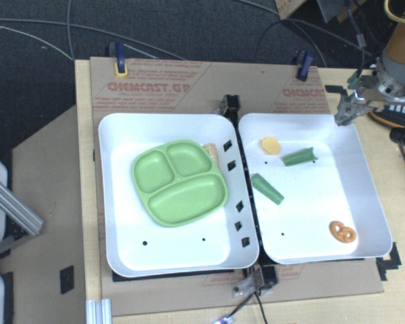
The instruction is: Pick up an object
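Observation:
The right bin (364, 181) holds a round yellow piece (271, 145), two green pieces (298, 156) (267, 188) and an orange pretzel (342, 232) near its front right corner. My gripper (346, 112) hangs over the bin's far right corner, well away from all of them. Nothing shows between its tips.
The left bin (118, 201) holds a green divided plate (179, 181) with a small tan piece (210, 153) at its far right edge. Black clips line the seam between the bins. Cables and a cardboard box lie beyond the bench.

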